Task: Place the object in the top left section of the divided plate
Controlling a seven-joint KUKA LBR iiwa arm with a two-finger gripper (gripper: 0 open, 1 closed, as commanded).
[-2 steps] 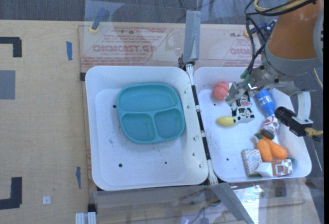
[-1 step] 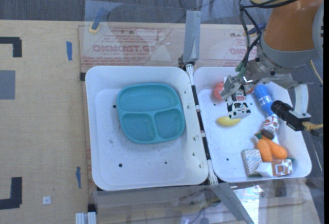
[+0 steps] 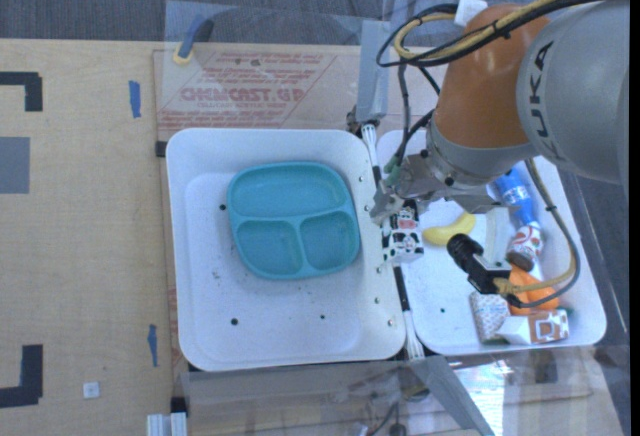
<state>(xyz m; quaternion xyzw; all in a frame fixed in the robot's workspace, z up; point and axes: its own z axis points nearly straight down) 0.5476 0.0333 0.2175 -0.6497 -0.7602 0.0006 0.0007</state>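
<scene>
Camera view looks down on the hand [image 3: 397, 212], which hangs over the wall shared by the two bins, with the arm reaching in above the right bin [image 3: 440, 302]. Whether the hand is clenched or released I cannot tell, since the wrist hides its tips. Just beneath it, right at that wall, sits a small black-and-white spotted piece [image 3: 403, 244]. This looks like the object in question, though I cannot tell whether it is gripped or only lies there. The teal divided plate [image 3: 233, 220] rests in the left bin [image 3: 280, 322], well apart from the hand, and its sections look bare. A yellow piece [image 3: 450, 230] and a blue bottle [image 3: 512, 192] lie in the right bin. I judge this as the pick or early carry step. The next move calls for a sure hold, then a lift over the wall and travel left to the plate's far-left section.
</scene>
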